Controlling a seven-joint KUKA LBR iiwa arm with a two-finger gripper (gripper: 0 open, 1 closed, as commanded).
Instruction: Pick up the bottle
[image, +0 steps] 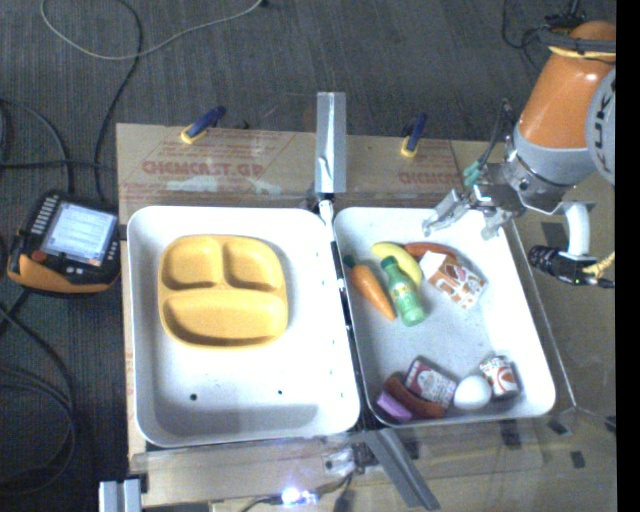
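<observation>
A small green bottle (404, 293) lies on its side in the right bin (530, 320), between a carrot (372, 288) and a white carton (452, 279), with a banana (397, 260) touching its far end. My gripper (464, 207) hovers over the bin's far right corner, up and to the right of the bottle. Its fingers are spread apart with nothing between them.
The left bin (145, 330) holds a yellow divided tray (225, 288). Near the right bin's front edge lie a sausage (410, 401), a dark packet (431, 380), an egg (470, 392) and a small can (500, 375). A teach pendant (70, 243) rests left of the bench.
</observation>
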